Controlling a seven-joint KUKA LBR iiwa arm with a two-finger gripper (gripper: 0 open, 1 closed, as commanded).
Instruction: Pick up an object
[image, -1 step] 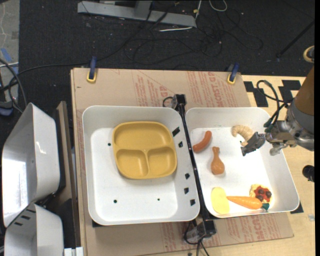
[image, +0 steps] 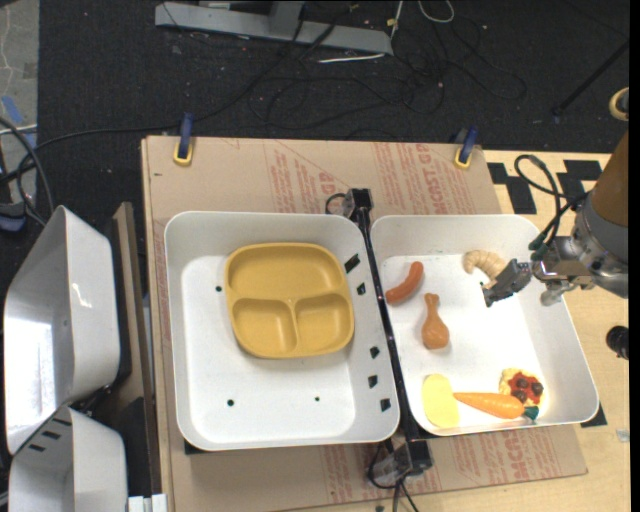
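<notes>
Nearby, croissant (image: 484, 263) curving left-down beside the gripper (image: 507, 283), finger state unclear.

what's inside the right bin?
In the right bin: a sausage, a drumstick, a croissant, a yellow piece, a carrot and a pizza slice. The carrot covers part of the pizza slice.

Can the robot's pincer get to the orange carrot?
Probably yes. The long orange toy carrot lies uncovered near the right white bin's front edge, and the pincer hovers over that bin with bare floor between them.
</notes>
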